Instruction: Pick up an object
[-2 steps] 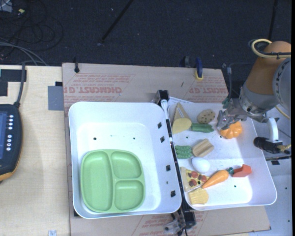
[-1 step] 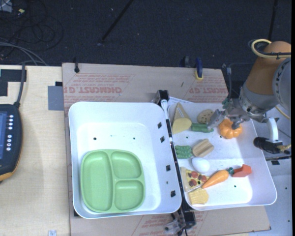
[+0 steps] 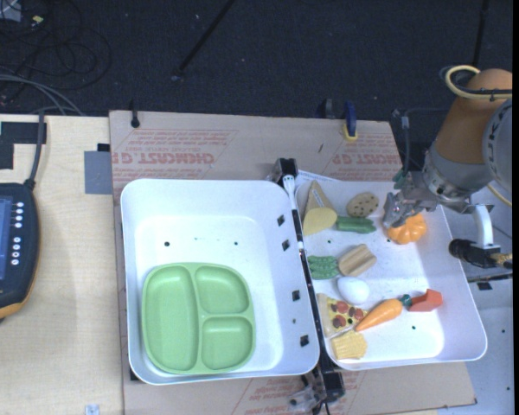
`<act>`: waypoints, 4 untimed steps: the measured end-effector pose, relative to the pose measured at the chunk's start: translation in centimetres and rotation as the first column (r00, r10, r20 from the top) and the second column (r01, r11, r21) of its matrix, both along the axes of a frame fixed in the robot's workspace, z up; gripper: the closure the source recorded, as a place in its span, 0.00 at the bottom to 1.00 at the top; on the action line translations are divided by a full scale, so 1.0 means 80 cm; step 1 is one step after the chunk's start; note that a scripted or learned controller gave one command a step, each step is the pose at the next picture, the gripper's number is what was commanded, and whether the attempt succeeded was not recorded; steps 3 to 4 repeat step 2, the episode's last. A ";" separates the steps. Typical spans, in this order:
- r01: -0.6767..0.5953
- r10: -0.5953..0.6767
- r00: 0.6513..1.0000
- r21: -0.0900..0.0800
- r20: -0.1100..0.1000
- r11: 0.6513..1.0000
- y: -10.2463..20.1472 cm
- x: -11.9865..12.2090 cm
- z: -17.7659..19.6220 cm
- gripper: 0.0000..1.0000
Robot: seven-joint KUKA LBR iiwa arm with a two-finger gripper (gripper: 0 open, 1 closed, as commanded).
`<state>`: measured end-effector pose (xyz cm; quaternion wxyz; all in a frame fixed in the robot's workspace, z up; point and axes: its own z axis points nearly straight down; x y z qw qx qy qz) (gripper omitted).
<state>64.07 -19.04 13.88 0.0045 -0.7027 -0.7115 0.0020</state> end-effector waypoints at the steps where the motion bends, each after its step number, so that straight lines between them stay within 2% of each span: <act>1: -0.001 0.001 1.000 0.000 -0.001 1.000 0.000 0.000 0.000 0.00; 2: 0.006 -0.006 1.000 0.002 0.011 1.000 -0.011 -0.002 -0.024 0.00; 4: 0.006 -0.006 1.000 0.002 0.011 1.000 -0.011 -0.002 -0.024 0.00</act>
